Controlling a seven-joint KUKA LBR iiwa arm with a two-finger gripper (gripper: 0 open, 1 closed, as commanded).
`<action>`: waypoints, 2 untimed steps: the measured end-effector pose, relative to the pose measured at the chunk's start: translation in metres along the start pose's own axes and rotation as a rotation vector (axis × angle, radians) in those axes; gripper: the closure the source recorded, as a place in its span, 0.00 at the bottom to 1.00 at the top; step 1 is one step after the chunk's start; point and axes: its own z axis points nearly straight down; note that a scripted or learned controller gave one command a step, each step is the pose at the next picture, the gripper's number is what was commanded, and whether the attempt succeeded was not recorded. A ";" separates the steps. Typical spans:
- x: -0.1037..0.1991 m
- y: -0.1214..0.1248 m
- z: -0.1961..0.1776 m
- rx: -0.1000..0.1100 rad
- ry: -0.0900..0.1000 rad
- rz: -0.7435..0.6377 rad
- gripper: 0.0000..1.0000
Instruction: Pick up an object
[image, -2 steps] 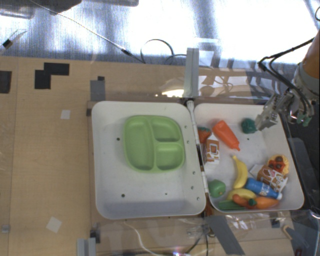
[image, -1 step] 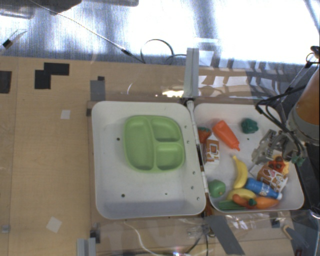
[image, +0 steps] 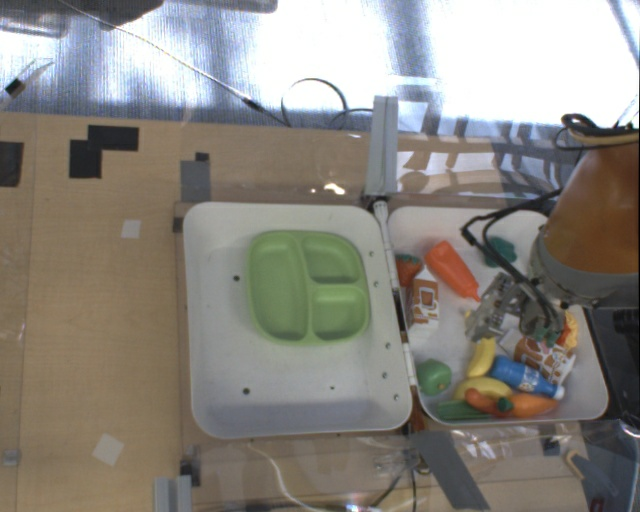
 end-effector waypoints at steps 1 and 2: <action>0.027 0.049 0.038 -0.001 0.001 0.037 1.00; -0.058 -0.004 -0.069 0.000 -0.012 0.004 1.00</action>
